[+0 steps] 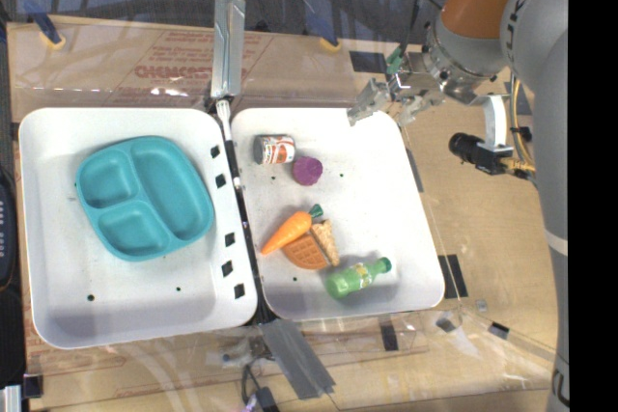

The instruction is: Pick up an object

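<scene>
Left bin: shallow white plastic with rounded corners. A teal plate lies flat in it, rounded-rectangle shape, smooth matte finish, divided into three compartments.

Between the bins: a strip of black clips along the shared rims, and a grey metal bar running up from the junction toward the far edge of the bench.

Right bin: same white plastic. Far-left corner holds a small can on its side, red and white label. Just beside it, to the right, a purple ball, dull and slightly lumpy. Nearer the front, an orange carrot, tapered, smooth, green top pointing right. It touches a waffle-textured cone, tan with a grid pattern. Right of that, a green bottle on its side, glossy, cap pointing right.

Gripper: hangs over the far right rim of the right bin, metal fingers spread apart, nothing between them. All objects lie well apart from it. Grey arm with orange band at upper right.
</scene>
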Motion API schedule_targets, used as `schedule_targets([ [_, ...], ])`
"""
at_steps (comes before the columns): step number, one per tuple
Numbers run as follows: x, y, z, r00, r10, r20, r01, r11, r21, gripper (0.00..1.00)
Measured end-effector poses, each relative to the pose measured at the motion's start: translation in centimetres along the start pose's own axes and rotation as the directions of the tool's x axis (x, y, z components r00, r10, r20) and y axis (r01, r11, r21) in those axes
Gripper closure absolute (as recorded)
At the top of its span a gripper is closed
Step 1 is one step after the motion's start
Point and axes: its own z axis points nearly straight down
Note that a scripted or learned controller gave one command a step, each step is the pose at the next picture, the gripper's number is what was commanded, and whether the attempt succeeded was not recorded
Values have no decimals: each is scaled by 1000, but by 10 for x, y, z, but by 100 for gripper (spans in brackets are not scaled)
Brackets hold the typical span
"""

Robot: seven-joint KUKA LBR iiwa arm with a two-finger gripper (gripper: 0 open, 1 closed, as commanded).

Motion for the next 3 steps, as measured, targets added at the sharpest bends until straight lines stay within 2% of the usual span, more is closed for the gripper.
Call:
schedule_targets([
  [1, 47, -56, 87, 996, -89, -2, 89, 996, 5, 0],
  [2, 37, -87, 185, 980, -201, 1, 201, 980, -5, 0],
  [3, 36, -87, 175, 979, -205, 0, 205, 979, -3, 100],
])
